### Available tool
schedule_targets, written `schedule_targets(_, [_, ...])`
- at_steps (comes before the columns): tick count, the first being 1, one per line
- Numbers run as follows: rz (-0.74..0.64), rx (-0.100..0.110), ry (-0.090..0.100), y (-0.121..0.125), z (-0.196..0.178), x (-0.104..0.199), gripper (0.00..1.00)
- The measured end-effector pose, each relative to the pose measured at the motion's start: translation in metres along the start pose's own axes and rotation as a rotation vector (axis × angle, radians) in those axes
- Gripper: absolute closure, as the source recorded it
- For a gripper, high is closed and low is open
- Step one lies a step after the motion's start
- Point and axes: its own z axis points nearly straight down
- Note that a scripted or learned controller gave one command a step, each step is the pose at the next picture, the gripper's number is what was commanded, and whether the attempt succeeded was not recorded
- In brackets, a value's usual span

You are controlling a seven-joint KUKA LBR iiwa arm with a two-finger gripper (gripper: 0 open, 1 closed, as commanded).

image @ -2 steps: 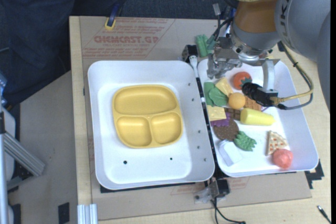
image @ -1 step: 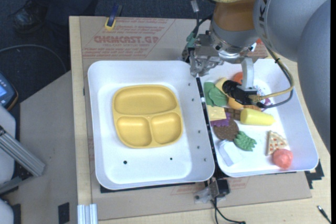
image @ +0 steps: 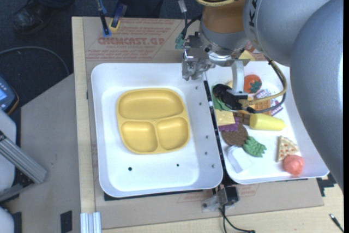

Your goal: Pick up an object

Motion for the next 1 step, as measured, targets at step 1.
schedule_targets(1, [0.005, 0.007, -0.002, 0.0006, 0.019, -0.007, 1.0])
